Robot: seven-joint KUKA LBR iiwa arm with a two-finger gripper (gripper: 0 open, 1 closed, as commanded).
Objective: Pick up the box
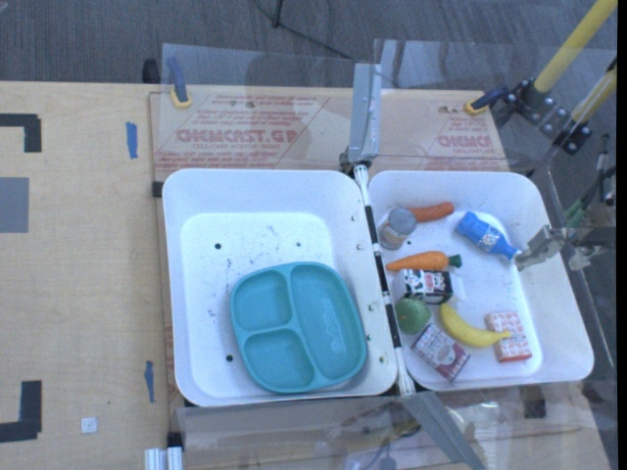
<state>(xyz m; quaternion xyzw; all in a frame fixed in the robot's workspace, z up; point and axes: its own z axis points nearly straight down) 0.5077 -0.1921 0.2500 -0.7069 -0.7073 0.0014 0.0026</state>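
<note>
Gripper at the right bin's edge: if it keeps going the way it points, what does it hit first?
The gripper points left into the right bin. Nearest in that line looks like the blue packet, just beside and slightly above it. Height is unclear from this slanted view, so it might pass over it.

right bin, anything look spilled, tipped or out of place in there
Nothing is spilled. The right bin holds toy food lying loosely at odd angles: two carrots, a banana, a blue pack and small boxes. The teal tray sits askew in the left bin, which has dark scuffs.
</note>
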